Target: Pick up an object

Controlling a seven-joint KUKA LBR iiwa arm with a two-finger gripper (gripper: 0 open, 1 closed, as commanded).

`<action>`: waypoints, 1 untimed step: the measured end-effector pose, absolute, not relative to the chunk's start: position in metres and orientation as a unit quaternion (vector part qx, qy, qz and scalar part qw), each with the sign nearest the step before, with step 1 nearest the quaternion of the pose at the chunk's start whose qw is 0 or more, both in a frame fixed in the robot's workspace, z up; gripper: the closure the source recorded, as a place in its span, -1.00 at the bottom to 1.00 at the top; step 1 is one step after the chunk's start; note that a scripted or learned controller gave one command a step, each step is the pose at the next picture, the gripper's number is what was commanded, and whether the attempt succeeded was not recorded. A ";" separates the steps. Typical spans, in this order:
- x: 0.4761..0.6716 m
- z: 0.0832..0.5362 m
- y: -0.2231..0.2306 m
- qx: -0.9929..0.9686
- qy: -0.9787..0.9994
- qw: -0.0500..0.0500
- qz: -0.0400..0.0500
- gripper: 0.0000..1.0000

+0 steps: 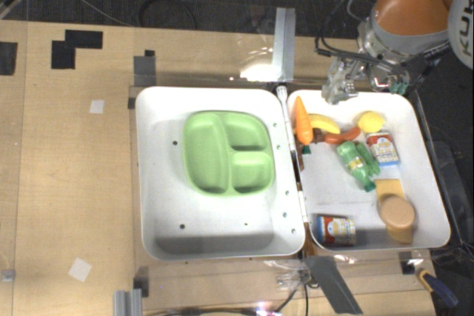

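The grey-metal jaws (339, 90) hang over the top rim of the right-hand shallow white bin (433, 181), in the upper right of the frame; whether they stand open or closed cannot be told. The nearest pickable thing, a small orange carrot (301, 122), lies just below and left of them, its long axis running nearly top to bottom. A curved yellow banana (324, 124) lies touching its right side.

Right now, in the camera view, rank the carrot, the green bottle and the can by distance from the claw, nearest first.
1. Carrot: top left of the right bin, just below the claw.
2. Green bottle: middle of that bin.
3. Can: bottom left corner of that bin, farthest.
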State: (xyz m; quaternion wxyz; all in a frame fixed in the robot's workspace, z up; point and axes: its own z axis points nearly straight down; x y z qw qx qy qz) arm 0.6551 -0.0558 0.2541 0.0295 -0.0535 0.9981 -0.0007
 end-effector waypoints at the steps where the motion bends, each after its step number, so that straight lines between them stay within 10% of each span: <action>1: 0.657 0.268 -0.055 -0.054 0.998 0.035 -0.001 1.00</action>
